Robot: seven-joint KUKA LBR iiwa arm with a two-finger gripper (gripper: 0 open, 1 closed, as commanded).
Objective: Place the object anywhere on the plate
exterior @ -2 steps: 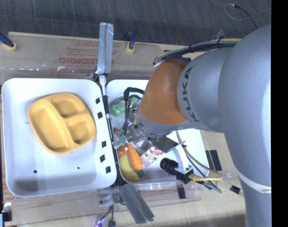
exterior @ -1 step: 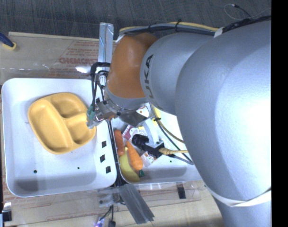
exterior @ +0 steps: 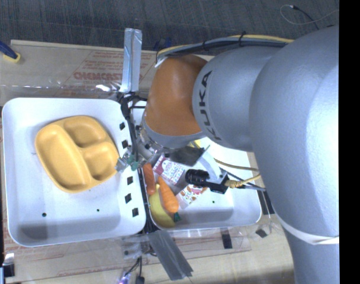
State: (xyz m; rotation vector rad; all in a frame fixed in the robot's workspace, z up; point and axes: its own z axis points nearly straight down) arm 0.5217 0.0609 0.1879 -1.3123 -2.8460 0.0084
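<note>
Arm (exterior: 239, 99) hangs over the right bin (exterior: 245, 212), can't tell the gripper state. I'd grab the carrot (exterior: 167, 199) mid-body, then lift it to the plate (exterior: 76, 152).

Setting: a robotics lab or test cell, not a home or kitchen.
Machine: a large grey industrial arm (exterior: 275, 99) with an orange band (exterior: 171, 96) and maker's lettering fills the right and centre of the frame.
Worktop: a pale wooden worktop (exterior: 257, 259) carries two shallow white bins (exterior: 20, 176) side by side, fixed between metal brackets (exterior: 132, 58) at upper centre and lower centre.
Wiring: loose cables (exterior: 245, 40) run along the top of the frame, and a black connector (exterior: 203, 179) sits low at centre.
Floor: dark carpet-like floor (exterior: 61, 10) lies across the upper frame.
Props: a yellow compartment plate (exterior: 76, 152) lies in the left bin, with toy food (exterior: 165, 200) in the right bin.
</note>
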